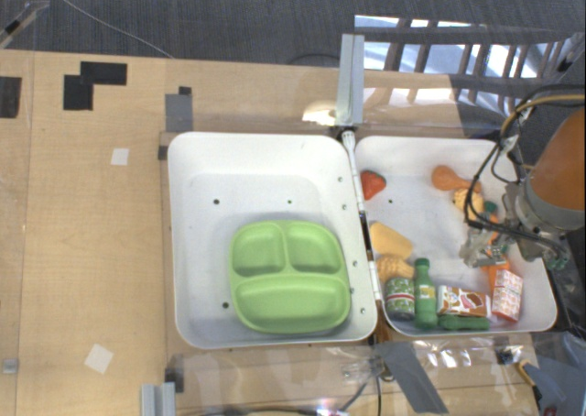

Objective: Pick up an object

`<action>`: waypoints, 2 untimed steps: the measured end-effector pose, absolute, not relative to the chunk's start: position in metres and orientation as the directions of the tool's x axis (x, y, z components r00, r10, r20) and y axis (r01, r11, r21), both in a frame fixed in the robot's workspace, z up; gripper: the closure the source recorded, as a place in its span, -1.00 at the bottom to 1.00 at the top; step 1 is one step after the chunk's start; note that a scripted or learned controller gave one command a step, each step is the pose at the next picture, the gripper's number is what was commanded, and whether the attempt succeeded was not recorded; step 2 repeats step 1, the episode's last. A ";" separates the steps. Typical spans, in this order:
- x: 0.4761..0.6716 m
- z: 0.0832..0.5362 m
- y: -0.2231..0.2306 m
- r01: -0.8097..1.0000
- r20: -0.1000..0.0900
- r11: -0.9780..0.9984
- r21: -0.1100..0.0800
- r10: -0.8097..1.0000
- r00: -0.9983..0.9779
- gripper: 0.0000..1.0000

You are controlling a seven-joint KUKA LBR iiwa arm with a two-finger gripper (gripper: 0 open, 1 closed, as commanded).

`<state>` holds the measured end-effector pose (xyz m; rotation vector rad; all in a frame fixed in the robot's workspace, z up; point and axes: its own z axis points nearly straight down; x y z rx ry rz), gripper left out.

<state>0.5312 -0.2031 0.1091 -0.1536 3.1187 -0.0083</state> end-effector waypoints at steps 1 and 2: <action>0.559 0.219 -0.156 -0.149 -0.020 0.989 -0.006 -0.149 -0.989 1.00; 0.559 0.219 -0.156 -0.149 -0.020 0.989 -0.006 -0.149 -0.989 1.00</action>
